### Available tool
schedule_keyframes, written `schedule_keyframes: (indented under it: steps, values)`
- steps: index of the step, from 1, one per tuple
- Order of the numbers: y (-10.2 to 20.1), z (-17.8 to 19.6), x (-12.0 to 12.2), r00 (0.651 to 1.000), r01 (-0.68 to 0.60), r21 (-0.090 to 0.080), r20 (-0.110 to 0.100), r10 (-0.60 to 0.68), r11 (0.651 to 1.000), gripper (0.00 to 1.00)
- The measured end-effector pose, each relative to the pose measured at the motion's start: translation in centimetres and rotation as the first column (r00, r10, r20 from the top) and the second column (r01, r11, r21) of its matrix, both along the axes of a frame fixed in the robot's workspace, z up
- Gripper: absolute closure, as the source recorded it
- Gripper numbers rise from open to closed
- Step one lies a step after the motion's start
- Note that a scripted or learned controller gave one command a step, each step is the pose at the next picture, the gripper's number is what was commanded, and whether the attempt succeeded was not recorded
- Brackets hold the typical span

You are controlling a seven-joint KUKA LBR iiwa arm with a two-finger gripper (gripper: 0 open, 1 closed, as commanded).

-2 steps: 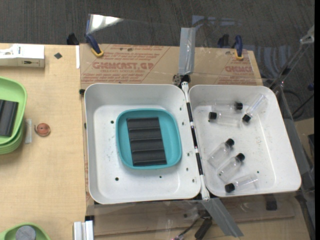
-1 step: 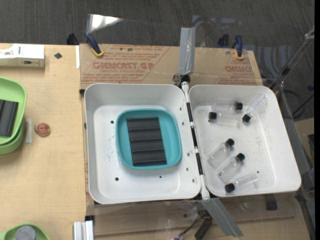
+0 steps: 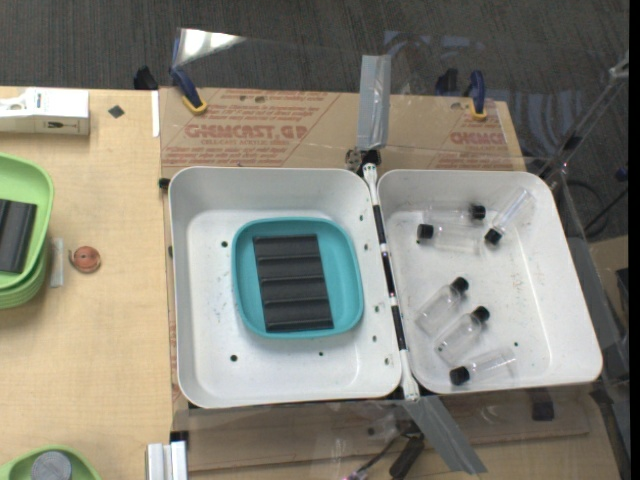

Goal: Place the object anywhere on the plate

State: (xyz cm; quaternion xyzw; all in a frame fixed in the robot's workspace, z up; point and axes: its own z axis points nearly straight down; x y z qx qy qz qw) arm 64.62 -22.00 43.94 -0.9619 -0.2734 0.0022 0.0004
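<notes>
Item: clear vials with black caps, six counted, all lying on their sides in the right bin (image 3: 560, 298). Three in its far half: one (image 3: 445, 231) near the divider, one (image 3: 462, 213) just behind it, one (image 3: 508, 214) tilted toward the far right corner. Three in its near half: two (image 3: 440, 303) (image 3: 463, 329) side by side on a slant, one (image 3: 486, 367) near the front wall.
Plate (image 3: 246, 268): teal, rounded square, centred in the left bin (image 3: 200, 348); bears a black ribbed block (image 3: 292, 282).
State of the gripper: cannot tell.
Surroundings: printed cardboard sheet (image 3: 260, 123) behind the bins; green tray (image 3: 28, 193) and small orange disc (image 3: 86, 258) on the wooden bench (image 3: 100, 368) at left
</notes>
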Motion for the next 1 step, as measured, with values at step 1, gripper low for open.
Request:
schedule_keyframes:
  steps: [1]
  values:
    - [0.0,0.0,0.0,1.0,0.0,0.0,0.0,0.0,1.0,0.0]
